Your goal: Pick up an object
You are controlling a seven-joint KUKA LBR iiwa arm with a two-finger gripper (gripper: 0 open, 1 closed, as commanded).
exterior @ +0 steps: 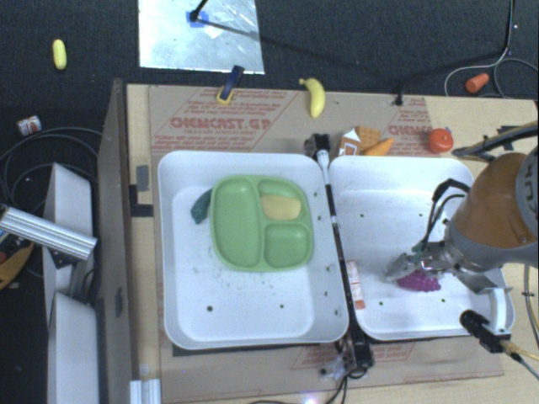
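Note:
A purple bunch of toy grapes (pixel 419 282) lies on the floor of the right bin (pixel 379 188). My gripper (pixel 408 267) hangs low over that bin, its tips just left of and above the grapes and touching or nearly touching them. In the left bin (pixel 181 242) sits a green divided plate (pixel 253 225) with a yellow object (pixel 280 206) in its upper right compartment. A dark teal object (pixel 201 204) lies against the plate's left edge.
Behind the bins on the cardboard lie a yellow banana (pixel 315 98), an orange carrot-like toy (pixel 375 146), a red tomato-like ball (pixel 440 140) and a blue-and-yellow tool (pixel 227 85). The arm's grey body covers the right bin's right side.

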